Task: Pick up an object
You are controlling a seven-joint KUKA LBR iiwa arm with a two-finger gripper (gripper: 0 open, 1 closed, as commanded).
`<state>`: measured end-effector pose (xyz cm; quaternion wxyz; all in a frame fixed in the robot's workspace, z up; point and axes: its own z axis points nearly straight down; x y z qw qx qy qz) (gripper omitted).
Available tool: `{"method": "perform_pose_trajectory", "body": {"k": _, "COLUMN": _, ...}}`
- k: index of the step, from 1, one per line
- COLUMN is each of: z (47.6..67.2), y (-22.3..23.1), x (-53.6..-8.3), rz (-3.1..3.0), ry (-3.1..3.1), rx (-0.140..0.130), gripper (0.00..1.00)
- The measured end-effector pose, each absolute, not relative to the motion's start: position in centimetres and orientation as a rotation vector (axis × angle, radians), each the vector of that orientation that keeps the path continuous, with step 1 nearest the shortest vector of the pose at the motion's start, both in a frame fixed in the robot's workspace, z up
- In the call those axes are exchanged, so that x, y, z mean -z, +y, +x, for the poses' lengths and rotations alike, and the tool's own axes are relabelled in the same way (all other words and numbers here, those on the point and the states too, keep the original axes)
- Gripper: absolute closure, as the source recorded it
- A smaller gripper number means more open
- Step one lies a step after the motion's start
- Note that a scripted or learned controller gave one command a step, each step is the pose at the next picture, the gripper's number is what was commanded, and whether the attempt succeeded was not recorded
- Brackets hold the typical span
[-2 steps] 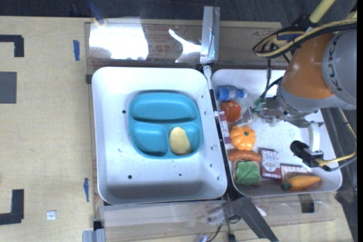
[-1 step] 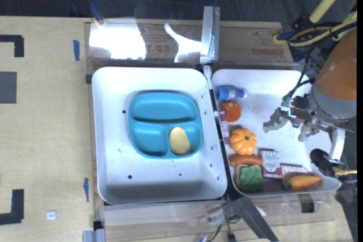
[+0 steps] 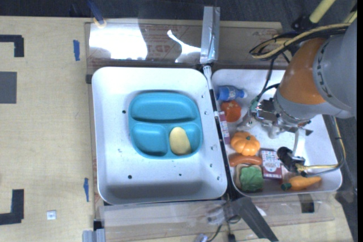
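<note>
Arm: I saw the grey arm (image 3: 332, 73) with its orange band reaching in from 3 o'clock over the right bin (image 3: 329, 139).
Tool: the tool (image 3: 278, 122) hung above the middle of the right bin; from my seat I could not tell how far it was open or whether it had hold of anything.
Objects to pick: a small orange pumpkin (image 3: 245, 143) lay just at 8 o'clock of the tool, a blue-capped bottle (image 3: 229, 92) at 11 o'clock, and a red piece (image 3: 231, 110) between them.
Near edge of right bin: a green toy (image 3: 250, 177), a red carton (image 3: 271, 162) and a carrot (image 3: 303, 182) sat at 6 o'clock of the tool.
Left bin: the left bin (image 3: 113, 122) carried a blue divided tray (image 3: 161, 116), with a yellow lemon (image 3: 180, 140) in its 4 o'clock compartment.
Desk: both bins rested side by side on the wooden desk (image 3: 45, 122).
</note>
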<state>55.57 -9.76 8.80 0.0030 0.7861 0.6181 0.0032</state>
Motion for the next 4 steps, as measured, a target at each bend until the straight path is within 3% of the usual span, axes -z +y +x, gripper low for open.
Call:
{"method": "perform_pose_trajectory", "body": {"k": 1, "z": 52.3, "y": -9.2, "x": -8.8, "rz": 2.349, "ry": 2.077, "rx": -0.01, "gripper": 0.0}}
{"method": "perform_pose_trajectory", "body": {"k": 2, "z": 54.3, "y": -8.9, "x": -21.5, "rz": 2.516, "ry": 1.873, "rx": -0.009, "gripper": 0.0}}
{"method": "perform_pose_trajectory", "body": {"k": 3, "z": 52.6, "y": -10.1, "x": -9.6, "rz": 2.411, "ry": 2.01, "rx": -0.004, "gripper": 0.0}}
{"method": "perform_pose_trajectory", "body": {"k": 4, "z": 52.5, "y": -10.2, "x": -10.4, "rz": 2.415, "ry": 2.007, "rx": -0.002, "gripper": 1.0}}
